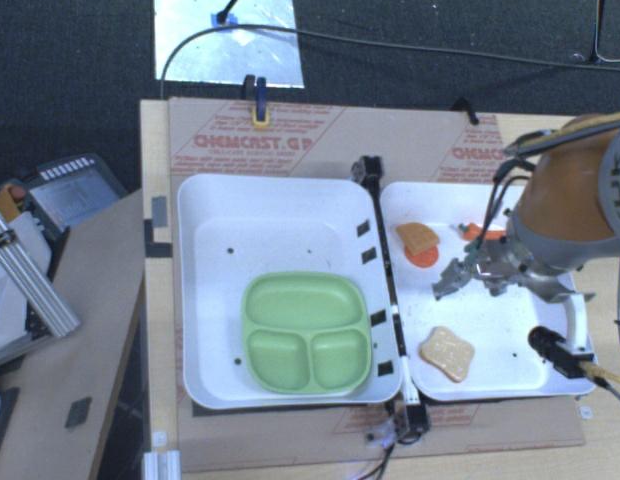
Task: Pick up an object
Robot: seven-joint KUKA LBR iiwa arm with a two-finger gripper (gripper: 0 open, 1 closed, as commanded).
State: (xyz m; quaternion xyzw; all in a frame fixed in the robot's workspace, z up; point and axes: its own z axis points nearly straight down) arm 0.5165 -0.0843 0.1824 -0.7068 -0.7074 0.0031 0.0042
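My gripper [451,280] hangs low over the middle of the right bin [510,383], pointing left, with nothing visibly in it. A tan bread-like piece [418,236] lies on a red-orange slice [422,258] up and to the left of the gripper, a short gap away. A toast-shaped piece [447,353] rests near the bin's front left, below the gripper. A small orange item [474,232] sits at the back, partly hidden by the arm.
The left bin [220,218] holds a green three-compartment plate [306,332] toward its front right. A black divider [382,268] runs between the bins. Grey equipment [50,228] stands off the bench to the left.
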